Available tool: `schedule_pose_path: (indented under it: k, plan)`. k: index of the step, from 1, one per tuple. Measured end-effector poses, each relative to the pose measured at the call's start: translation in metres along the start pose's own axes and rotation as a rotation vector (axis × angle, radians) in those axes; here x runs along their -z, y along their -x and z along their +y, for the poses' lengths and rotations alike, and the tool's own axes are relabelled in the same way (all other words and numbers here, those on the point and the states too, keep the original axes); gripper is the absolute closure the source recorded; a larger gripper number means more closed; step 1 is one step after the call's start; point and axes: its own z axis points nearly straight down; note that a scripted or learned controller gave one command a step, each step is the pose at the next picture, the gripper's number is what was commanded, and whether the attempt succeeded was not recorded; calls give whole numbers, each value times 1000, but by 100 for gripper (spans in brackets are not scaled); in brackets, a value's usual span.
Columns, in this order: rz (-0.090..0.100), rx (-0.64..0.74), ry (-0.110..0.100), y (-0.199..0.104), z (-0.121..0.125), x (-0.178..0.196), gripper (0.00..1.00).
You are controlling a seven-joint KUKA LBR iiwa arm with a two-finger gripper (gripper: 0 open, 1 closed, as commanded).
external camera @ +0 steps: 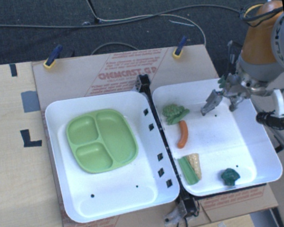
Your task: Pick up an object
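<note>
Right bin (242,137): centre floor is bare, wide open lane between the items along the left wall and the right rim. Obstacles hug the left side: leafy green piece (174,112) at top, orange carrot (182,134) just below it, corn cob (191,168) lower down. Broccoli (230,176) sits apart near the front rim. Gripper (220,100) hangs over the upper right part, nothing directly beside it. Left bin (64,165): green divided plate (102,140) takes the upper half, front strip free.
</note>
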Motion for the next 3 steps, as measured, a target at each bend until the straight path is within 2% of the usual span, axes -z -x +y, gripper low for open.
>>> schedule_pose_path:
  k: [1,2,3]
  plan:
    - [-3,3,14,0,3,8,0]
    - [-3,2,9,9,2,-49,0]
    - [-5,4,15,9,2,-94,0]
